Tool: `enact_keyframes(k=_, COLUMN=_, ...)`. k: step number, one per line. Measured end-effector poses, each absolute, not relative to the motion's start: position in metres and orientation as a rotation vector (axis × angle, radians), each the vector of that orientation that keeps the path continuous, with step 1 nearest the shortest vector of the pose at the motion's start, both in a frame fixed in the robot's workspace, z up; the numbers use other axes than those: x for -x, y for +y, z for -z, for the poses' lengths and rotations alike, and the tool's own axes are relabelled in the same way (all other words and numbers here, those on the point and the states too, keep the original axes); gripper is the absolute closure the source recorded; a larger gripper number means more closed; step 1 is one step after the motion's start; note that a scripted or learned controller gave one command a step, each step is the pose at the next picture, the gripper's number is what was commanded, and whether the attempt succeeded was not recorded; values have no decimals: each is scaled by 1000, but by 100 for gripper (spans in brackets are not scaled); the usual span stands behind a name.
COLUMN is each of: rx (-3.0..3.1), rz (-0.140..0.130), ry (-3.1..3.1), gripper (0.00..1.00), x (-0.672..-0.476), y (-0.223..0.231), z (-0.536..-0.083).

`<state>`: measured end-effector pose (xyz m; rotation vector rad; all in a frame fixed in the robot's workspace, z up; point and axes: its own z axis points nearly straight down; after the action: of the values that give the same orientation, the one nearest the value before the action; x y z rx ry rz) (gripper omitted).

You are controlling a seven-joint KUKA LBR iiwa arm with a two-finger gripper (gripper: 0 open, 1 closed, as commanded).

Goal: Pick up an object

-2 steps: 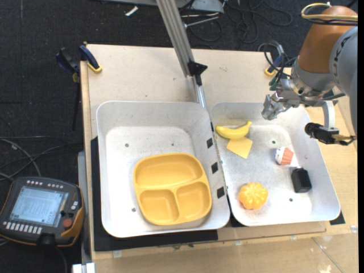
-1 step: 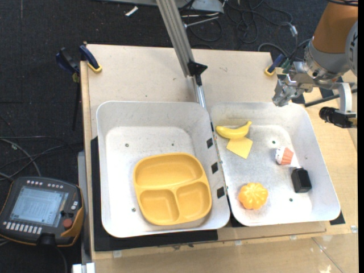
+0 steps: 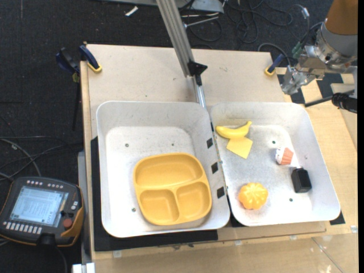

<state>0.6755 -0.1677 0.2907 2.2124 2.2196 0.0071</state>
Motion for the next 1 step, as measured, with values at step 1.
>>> enact_keyframes(k=1, rx=-2217, rz=2, ry=2230, gripper=100, x=-647, y=-125, z=-272)
